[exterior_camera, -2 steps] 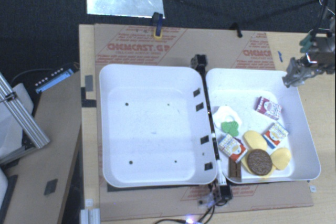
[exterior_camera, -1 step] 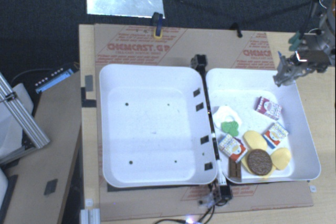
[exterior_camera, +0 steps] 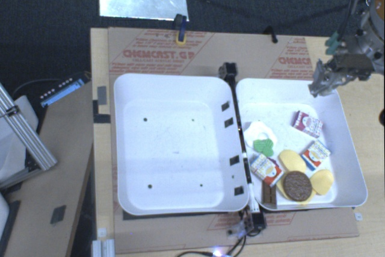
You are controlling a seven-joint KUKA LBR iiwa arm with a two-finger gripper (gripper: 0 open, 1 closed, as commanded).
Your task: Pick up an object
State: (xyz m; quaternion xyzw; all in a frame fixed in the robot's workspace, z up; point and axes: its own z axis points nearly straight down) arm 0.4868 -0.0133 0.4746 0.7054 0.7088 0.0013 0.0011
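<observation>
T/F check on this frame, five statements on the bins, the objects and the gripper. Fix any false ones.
1. All the loose objects lie in the right bin. True.
2. The gripper hangs over the left bin. False: it is at the right bin's upper right rim.
3. The round brown cookie lies near the right bin's front edge. True.
4. The green piece sits on a white item. True.
5. The gripper holds the small red and white carton. False: the carton lies on the bin floor, apart from the gripper.
</observation>
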